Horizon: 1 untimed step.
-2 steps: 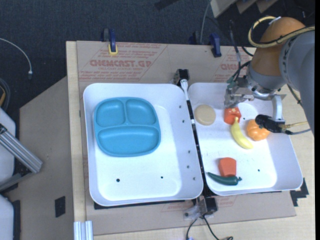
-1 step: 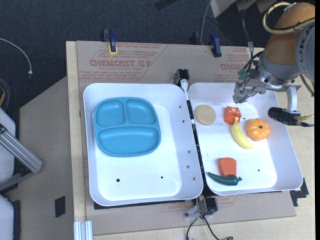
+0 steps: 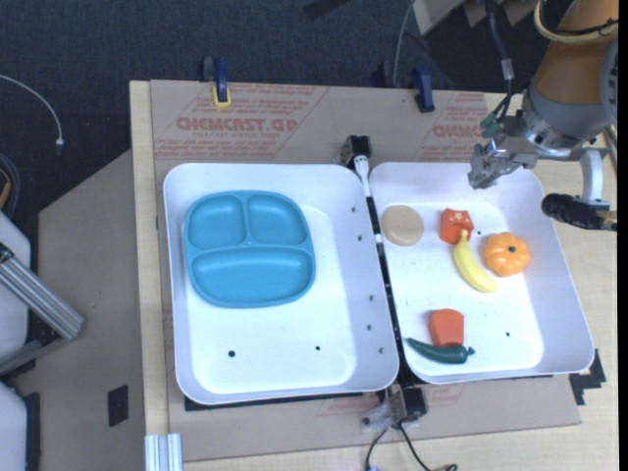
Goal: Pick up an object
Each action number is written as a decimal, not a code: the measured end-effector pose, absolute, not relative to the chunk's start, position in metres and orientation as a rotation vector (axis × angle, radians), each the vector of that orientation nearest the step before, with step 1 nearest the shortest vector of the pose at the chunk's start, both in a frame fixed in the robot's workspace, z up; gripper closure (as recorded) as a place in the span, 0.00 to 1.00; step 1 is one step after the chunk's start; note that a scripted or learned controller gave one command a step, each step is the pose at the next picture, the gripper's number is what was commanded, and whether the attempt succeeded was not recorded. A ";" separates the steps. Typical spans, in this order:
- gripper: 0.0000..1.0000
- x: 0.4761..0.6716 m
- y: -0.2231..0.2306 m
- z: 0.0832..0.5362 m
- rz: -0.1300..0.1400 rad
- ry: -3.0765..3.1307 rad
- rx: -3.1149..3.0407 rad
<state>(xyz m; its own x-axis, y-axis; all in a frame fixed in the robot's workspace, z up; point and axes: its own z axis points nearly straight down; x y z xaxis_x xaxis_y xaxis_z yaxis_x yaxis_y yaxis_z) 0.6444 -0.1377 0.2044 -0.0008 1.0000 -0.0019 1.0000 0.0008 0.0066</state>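
Cannot tell whether the pincer [image 3: 488, 172], hanging over the far part of the right bin [image 3: 564, 292], is released or clenched, though probably carrying nothing. Nearest below it the red piece [image 3: 454, 226], seemingly touching the banana [image 3: 475, 268], with the small pumpkin [image 3: 506, 253] just beside and the beige disc [image 3: 402, 226] near on the other side. Risk of closing on two things together, or of nudging the banana and rising empty, because of this crowding.
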 end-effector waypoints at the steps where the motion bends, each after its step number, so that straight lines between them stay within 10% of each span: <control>1: 1.00 0.646 -0.138 0.258 0.006 2.218 2.215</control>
<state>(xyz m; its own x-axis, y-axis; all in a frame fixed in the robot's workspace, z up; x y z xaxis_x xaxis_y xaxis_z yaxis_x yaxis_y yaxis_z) 0.6457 -0.1378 0.2585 -0.0010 1.0000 -0.0022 1.0000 0.0010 0.0075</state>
